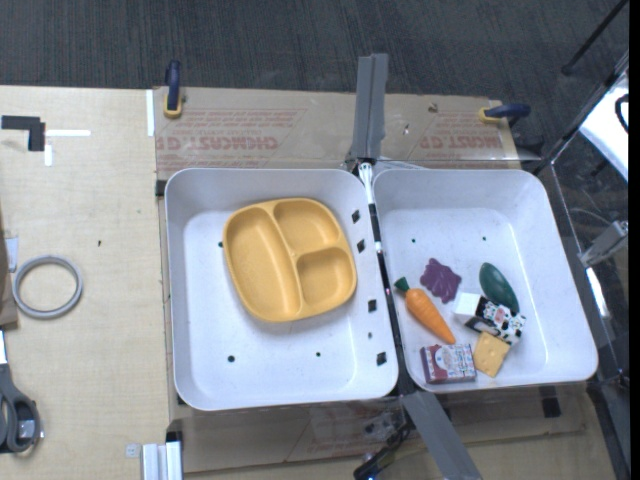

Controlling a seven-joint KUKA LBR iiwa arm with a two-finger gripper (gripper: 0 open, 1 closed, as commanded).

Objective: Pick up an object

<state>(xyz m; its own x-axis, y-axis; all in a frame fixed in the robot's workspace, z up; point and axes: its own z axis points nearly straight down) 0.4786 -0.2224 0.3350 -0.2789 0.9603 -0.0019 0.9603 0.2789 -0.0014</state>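
1. Step: we judge the pick has not started. Nothing is lifted, and every candidate lies flat in a bin.
2. Left shallow white bin (171, 298): one yellow plastic plate with three compartments (290, 258), sitting in the bin's upper middle, clear of the walls.
3. Right shallow white bin (562, 268): a cluster in the lower half.
   - Orange toy carrot with a green tip (428, 313), lying at a slant near the divider.
   - Flat purple piece (440, 279), just above the carrot.
   - Dark green oval object (498, 286), to the right.
   - Black-and-white cow-pattern block (495, 318), touching or just under the green oval.
   - Pale yellow cheese-like wedge (490, 353).
   - Small red and white box (447, 364), just beside the wedge.
4. Gripper state: we cannot tell whether it is spread or closed.
5. Next move, our judgement: choose one target and come down over it with the jaws wide.
   - The carrot looks easiest, being narrow, though the purple piece crowds its upper end.
   - The cow block, wedge and box crowd each other, so there is a risk of nudging neighbours.
   - The plate is wide and shallow; only a rim pinch would work.
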